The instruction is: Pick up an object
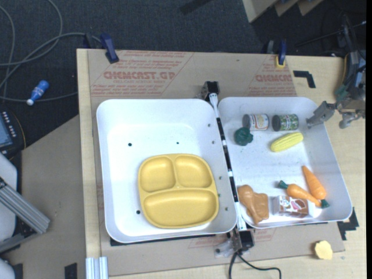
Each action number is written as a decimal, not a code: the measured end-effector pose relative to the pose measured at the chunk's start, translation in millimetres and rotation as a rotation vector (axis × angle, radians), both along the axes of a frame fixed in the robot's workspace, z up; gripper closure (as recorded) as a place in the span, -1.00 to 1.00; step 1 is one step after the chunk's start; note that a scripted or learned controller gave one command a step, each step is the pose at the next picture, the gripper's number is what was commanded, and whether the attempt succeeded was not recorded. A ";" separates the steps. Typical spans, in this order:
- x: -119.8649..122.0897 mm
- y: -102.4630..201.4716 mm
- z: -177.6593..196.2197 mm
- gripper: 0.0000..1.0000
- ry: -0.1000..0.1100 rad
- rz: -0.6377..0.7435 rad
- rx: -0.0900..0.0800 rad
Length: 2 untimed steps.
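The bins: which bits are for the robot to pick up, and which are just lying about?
For picking: two cans, green toy, corn, two carrots, chicken, packet, yellow tray.

Lying about: blue bottle, yellow lump, clamps.

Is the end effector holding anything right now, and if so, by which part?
Nothing is held. The end effector sits at the right bin's far right edge, apart from the corn and cans.

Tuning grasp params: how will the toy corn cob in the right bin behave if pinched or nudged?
The corn cob looks rounded and tapered, lying on its side, so a nudge would probably roll it. Its glossy plastic-like surface may slip in the gripper. It is likely light and rigid.
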<state>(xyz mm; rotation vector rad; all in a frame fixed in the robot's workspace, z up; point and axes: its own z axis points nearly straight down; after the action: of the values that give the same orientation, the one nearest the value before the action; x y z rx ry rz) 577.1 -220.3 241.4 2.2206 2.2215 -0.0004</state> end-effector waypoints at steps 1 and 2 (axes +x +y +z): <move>95.1 21.2 -152.4 -1.00 -0.012 0.006 -0.002; 91.4 19.3 -139.4 1.00 -0.007 0.003 -0.003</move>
<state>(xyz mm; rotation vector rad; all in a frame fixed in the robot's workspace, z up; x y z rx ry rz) 668.5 -200.9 102.0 2.2130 2.2196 0.0035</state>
